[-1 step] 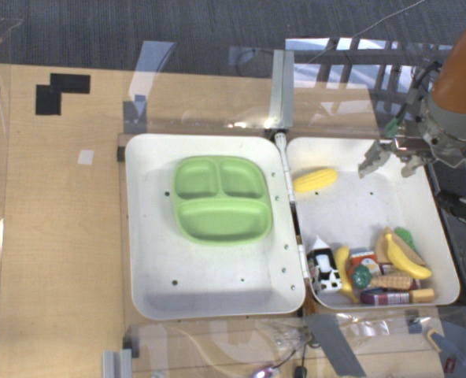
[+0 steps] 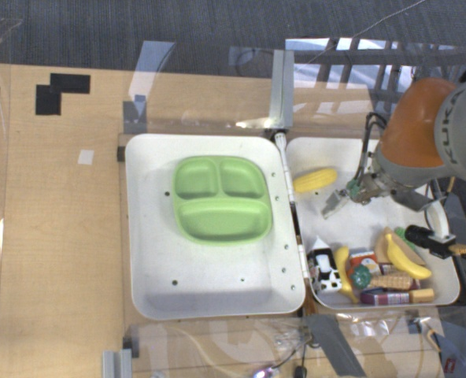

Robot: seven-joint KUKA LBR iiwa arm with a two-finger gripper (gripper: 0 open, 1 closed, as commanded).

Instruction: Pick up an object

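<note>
The gripper (image 2: 337, 201) hangs over the right bin (image 2: 327, 150), and I cannot tell how it is set. A corn cob (image 2: 315, 181) lies just left of it. Toys lie near. A green plate (image 2: 220, 199) sits in the left bin (image 2: 150, 235).

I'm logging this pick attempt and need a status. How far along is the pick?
Nothing looks picked yet. The gripper hangs low in the right bin, beside the corn cob, with no item visible between its fingers. The banana and the other toys lie heaped in that bin's near corner. The green tray sits in the left bin. Grasping and lifting remain.
</note>
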